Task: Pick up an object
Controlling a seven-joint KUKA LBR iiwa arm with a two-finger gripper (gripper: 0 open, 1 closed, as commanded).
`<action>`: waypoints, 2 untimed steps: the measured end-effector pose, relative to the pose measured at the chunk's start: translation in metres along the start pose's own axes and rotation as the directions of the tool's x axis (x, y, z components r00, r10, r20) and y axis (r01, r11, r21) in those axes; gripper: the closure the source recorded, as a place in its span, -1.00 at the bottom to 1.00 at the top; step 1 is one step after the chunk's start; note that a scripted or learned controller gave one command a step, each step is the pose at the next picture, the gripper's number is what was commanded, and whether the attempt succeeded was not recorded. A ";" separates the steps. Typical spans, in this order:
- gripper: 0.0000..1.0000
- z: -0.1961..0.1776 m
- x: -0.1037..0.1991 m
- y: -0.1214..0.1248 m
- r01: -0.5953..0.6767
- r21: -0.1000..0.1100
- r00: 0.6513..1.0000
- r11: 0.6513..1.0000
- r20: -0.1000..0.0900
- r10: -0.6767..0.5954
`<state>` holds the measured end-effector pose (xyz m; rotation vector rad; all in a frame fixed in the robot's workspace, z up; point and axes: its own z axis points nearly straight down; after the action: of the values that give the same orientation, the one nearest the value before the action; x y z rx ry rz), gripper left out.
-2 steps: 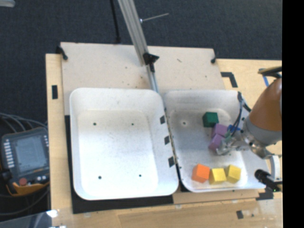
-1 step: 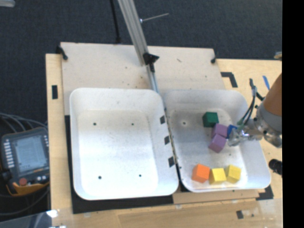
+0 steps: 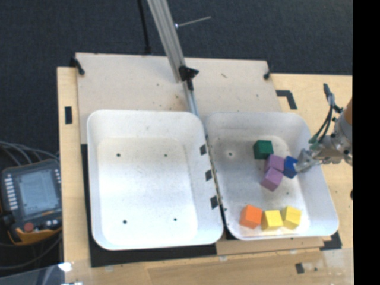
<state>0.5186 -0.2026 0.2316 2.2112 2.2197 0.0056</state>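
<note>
The right bin [image 3: 237, 126] holds several small blocks. A green cube [image 3: 263, 149] sits near its middle, with two purple blocks [image 3: 274, 171] just below it and a blue cube [image 3: 290, 167] touching their right side. Along the bin's front edge lie an orange cube [image 3: 251, 216] and two yellow cubes [image 3: 281, 218] in a row. My gripper [image 3: 306, 159] reaches in from the right, low over the bin's right rim, its tip right beside the blue cube.
The left bin [image 3: 148, 177] lies beside the right one. A slanted metal pole [image 3: 169, 37] rises behind the bins. A teach pendant [image 3: 32, 195] lies off the bench at the left.
</note>
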 end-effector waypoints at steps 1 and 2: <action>1.00 -0.054 -0.002 0.002 0.001 0.001 1.000 1.000 0.000 -0.001; 1.00 -0.043 0.050 0.027 0.003 0.006 1.000 1.000 -0.002 -0.003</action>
<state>0.5454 -0.1527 0.2745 2.2121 2.2268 0.0013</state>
